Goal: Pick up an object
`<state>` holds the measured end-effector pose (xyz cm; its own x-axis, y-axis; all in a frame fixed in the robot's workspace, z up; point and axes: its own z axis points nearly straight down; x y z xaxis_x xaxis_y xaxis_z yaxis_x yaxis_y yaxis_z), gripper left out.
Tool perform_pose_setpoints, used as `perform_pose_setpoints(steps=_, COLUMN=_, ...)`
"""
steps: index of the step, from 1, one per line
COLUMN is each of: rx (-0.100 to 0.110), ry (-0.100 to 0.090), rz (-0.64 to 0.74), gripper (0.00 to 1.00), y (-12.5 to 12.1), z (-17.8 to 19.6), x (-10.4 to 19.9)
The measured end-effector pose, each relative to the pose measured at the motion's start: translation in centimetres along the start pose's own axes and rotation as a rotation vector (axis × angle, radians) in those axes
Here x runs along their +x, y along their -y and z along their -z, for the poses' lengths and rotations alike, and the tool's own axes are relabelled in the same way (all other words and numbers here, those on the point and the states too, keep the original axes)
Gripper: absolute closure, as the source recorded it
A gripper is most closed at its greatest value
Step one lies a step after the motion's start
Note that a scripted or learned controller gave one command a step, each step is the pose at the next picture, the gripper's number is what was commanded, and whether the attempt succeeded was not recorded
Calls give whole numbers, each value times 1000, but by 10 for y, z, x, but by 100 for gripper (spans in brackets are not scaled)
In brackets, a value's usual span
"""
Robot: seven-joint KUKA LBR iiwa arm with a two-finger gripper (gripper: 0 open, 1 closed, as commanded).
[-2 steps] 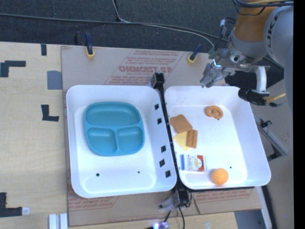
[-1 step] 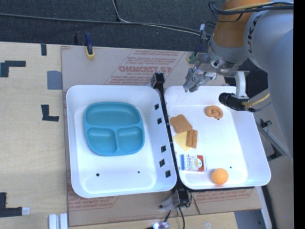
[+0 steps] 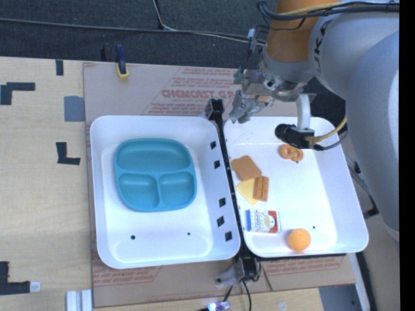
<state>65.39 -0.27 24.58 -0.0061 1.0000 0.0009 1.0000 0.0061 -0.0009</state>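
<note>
While nothing sits lifted as yet, seems to stand at the very start of the task. Pincer (image 3: 241, 111) poised over the far left corner of the right bin (image 3: 324, 173), close to the divide between the two bins; fingers too dark and blurred to tell whether apart or together, and nothing visible between them. Everything pickable resting on the right bin's floor: a brown cracker (image 3: 246, 167) near the middle, touching a yellow cheese slice (image 3: 247, 190) with a small waffle piece (image 3: 260, 187) on its edge; a pretzel (image 3: 291, 152) toward the far side, just beside a black fitting on the arm; a small carton (image 3: 262, 221) and an orange ball (image 3: 299, 240) near the front rim. Left to do, by the look of it: choosing one item, dropping down, closing, and lifting.

Left bin (image 3: 104, 173) holding a blue divided plate (image 3: 155, 175), upright and flat. Both bins on a cardboard sheet (image 3: 181, 86) with red printing, clipped at its far edge by a yellow clamp (image 3: 121, 65), all on a pale wooden tabletop (image 3: 39, 173) marked with dark tape pieces. Black cable (image 3: 194, 31) trailing across dark floor behind.
</note>
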Motion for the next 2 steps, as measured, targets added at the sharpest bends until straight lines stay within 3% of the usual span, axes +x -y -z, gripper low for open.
perform_pose_setpoints(steps=2, rx=1, ry=1, rz=-1, gripper=100, y=-8, z=-9, x=98)
